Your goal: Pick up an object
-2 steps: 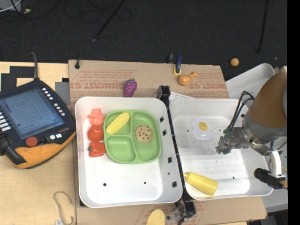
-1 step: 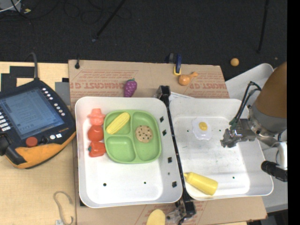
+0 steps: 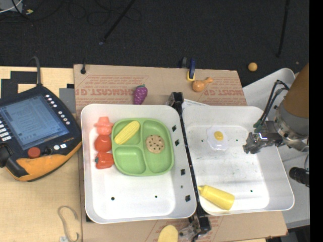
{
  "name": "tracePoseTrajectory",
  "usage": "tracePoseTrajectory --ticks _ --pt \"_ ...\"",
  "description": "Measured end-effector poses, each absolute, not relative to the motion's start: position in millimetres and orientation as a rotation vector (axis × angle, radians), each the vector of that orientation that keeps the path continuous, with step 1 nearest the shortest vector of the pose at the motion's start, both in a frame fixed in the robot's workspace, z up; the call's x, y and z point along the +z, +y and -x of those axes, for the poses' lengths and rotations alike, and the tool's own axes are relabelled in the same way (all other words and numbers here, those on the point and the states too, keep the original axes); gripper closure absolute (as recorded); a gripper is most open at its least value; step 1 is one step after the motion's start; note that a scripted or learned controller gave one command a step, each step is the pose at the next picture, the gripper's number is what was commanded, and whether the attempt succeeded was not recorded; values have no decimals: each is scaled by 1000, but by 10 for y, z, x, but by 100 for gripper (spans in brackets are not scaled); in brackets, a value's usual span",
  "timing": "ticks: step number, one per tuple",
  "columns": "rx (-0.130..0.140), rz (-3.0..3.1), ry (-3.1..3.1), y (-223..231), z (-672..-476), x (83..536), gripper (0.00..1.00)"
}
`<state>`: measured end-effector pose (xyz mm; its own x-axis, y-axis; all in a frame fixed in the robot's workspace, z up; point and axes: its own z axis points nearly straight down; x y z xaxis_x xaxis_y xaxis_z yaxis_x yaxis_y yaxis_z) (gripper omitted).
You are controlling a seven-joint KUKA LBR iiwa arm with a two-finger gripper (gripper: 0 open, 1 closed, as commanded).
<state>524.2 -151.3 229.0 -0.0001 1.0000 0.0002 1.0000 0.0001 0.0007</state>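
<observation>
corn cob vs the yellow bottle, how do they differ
The corn cob lies in the green tray in the left bin; the yellow bottle lies bare at the right bin's front rim. The corn cob looks ribbed, the yellow bottle smooth and larger. Both are yellow and lying down.

Both bins are white, the left bin [image 3: 101, 195] and the right bin [image 3: 272, 195]. The divided plate [image 3: 132, 163] is bright green; on it sit a yellow corn cob [image 3: 126, 131] and a tan cookie [image 3: 155, 144] speckled with dark chips. Beside the plate, the toy [image 3: 103, 142] is orange-red. The fried egg [image 3: 218, 137] is white with a yellow yolk. The bottle [image 3: 217, 196] is mustard yellow. The grapes [image 3: 140, 94] are purple on brown cardboard [image 3: 111, 87] printed with red lettering. The end effector [image 3: 251, 144] is dark grey.
</observation>
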Motion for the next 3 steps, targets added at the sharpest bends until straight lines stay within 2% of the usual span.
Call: tracePoseTrajectory --ticks 2,3 --pt "2 -2218 2228 -469 -5624 2373 100" --pt "1 -2220 2225 -26 -6005 2327 100"
